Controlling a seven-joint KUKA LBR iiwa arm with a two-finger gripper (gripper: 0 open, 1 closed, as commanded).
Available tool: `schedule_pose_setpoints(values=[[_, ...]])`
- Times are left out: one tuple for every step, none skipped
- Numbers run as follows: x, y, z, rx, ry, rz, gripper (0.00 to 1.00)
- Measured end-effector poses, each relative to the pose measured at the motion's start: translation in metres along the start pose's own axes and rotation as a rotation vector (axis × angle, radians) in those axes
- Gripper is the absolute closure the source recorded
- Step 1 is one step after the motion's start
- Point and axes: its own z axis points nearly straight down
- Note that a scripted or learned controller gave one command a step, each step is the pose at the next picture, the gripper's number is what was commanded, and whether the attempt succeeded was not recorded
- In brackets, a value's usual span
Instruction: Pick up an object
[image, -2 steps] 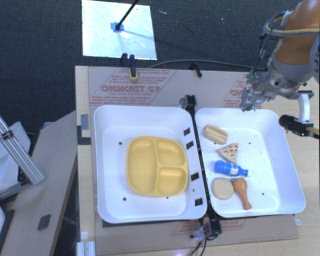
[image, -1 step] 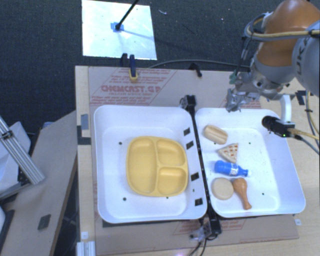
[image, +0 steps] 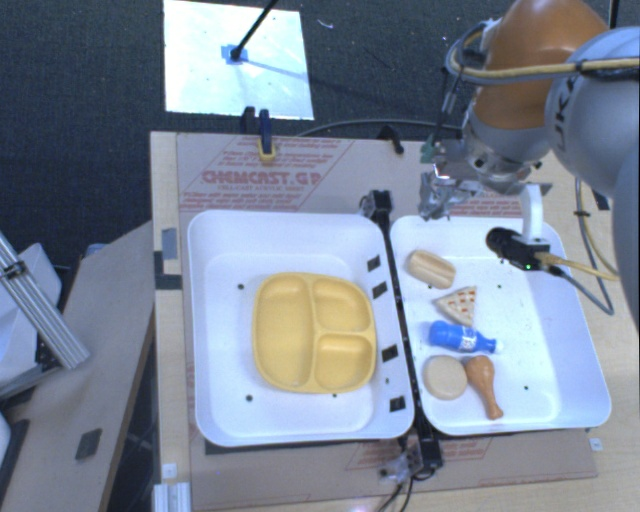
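Five small things lie in the right bin (image: 545, 335), all gathered in its left half. The bread roll (image: 431, 267) lies farthest back, near the far-left corner. Just in front of it is a tan triangular wedge (image: 457, 303), then a blue bottle (image: 460, 338) lying on its side with its white cap toward the right. Nearest the front edge, a round pale bun (image: 445, 377) and a drumstick (image: 483, 383) lie side by side, close together or just touching. The roll, wedge and bottle have small gaps between them.

The right half of this bin's floor is bare white, so there is open room toward the right edge and the front-right corner.

The gripper (image: 438, 200) hangs over the far edge of the right bin, near its far-left corner, beyond the bread roll and apart from it. Whether the claw is released or clenched cannot be told, and nothing is seen in its grasp.

A black strip (image: 390, 290) runs between the bins where their rims meet. The left bin (image: 225, 300) holds a yellow divided tray (image: 313, 331) near its middle, with bare floor around it on all sides.
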Motion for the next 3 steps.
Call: schedule_pose_setpoints(values=[[0.062,-0.002,0.011,0.002,0.0,0.0,1.0],[0.112,-0.002,0.034,0.002,0.0,0.002,1.0],[0.111,-0.002,0.033,0.002,0.0,0.005,0.0]])
